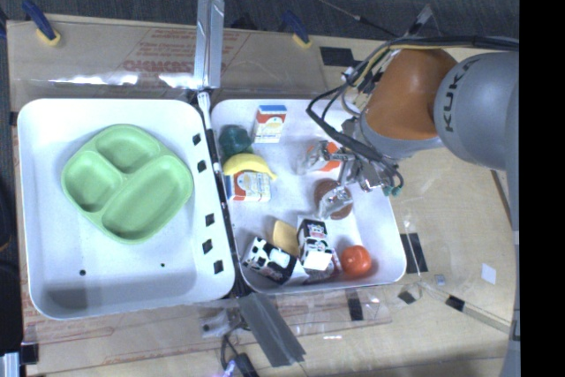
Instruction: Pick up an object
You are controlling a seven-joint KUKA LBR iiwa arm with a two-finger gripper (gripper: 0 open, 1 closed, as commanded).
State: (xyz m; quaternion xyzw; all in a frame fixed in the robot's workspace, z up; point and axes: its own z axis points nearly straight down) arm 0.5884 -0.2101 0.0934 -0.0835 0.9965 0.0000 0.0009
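Observation:
My gripper (326, 182) is low in the right bin (388, 229), near its right-hand middle, and it stands open. One silver finger (312, 158) is beside a small orange item (330, 156); the other finger (338, 206) is lower down. A brown rounded object (324, 188) lies between them on the bin floor. The arm's orange band (402, 97) sits just right of the gripper and hides part of the bin's far right side.
The right bin also holds a small milk carton (271, 123), a dark teal ball (234, 139), a banana (248, 164) on an orange-white carton (252, 185), a yellow wedge (284, 236), two cow-patterned boxes (315, 247), and a red tomato (355, 260). A green divided plate (128, 181) lies in the left bin (53, 278).

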